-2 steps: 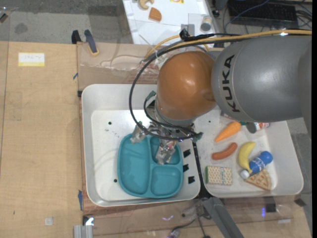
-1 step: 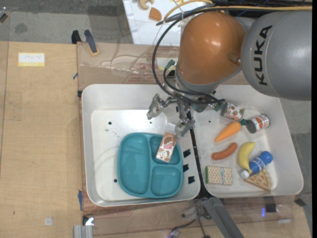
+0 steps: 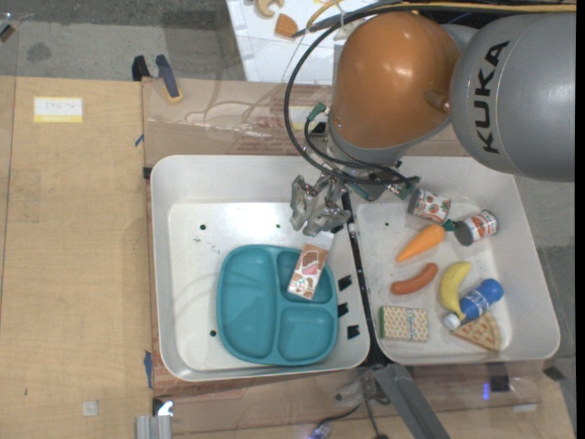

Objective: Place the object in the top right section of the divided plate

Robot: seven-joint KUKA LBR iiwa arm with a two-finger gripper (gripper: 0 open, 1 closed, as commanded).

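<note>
A teal divided plate (image 3: 256,314) lies in the left bin (image 3: 183,245). A small pink and brown carton (image 3: 309,273) rests tilted in the plate's top right section, its top end at the plate's far rim. My gripper (image 3: 318,229) hangs just above the carton's top end, under the orange wrist band (image 3: 393,80). Its fingers (image 3: 303,210) stand apart, and the carton sits below their tips, not between them.
The right bin (image 3: 535,273) holds a small can (image 3: 430,207), a dark-capped bottle (image 3: 475,226), a carrot (image 3: 421,240), a sausage (image 3: 414,279), a banana (image 3: 454,284), a blue bottle (image 3: 475,302), a cracker (image 3: 405,323) and a pizza slice (image 3: 480,334). The bins' shared wall runs right beside the plate.
</note>
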